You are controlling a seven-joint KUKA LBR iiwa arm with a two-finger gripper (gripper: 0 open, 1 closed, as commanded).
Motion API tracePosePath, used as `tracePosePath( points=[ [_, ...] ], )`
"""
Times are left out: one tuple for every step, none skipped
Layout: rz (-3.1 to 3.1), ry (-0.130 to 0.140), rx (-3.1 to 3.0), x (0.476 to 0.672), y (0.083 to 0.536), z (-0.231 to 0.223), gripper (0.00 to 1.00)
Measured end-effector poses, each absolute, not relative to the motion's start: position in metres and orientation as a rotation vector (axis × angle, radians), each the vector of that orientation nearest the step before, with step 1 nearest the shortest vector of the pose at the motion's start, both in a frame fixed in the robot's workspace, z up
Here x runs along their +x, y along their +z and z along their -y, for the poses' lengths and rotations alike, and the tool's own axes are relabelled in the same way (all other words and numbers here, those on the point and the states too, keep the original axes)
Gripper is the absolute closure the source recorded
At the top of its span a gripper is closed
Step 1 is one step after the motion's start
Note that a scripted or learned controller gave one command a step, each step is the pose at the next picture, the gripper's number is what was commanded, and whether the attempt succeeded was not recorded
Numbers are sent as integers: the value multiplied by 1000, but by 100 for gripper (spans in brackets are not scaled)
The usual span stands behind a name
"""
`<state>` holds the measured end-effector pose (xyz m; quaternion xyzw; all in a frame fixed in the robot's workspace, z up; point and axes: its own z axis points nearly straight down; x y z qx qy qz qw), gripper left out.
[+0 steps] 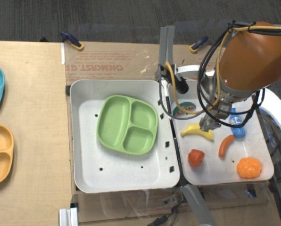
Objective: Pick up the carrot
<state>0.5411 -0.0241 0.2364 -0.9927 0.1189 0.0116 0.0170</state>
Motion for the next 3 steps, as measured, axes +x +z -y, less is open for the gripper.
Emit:
tracePosePath(
  points=[
    [-759,4,-3042,593,292,70,100],
    [-766,13,-3035,593,299,69,100],
    [-409,-1,-3108,606,309,155,100]
  ],
)
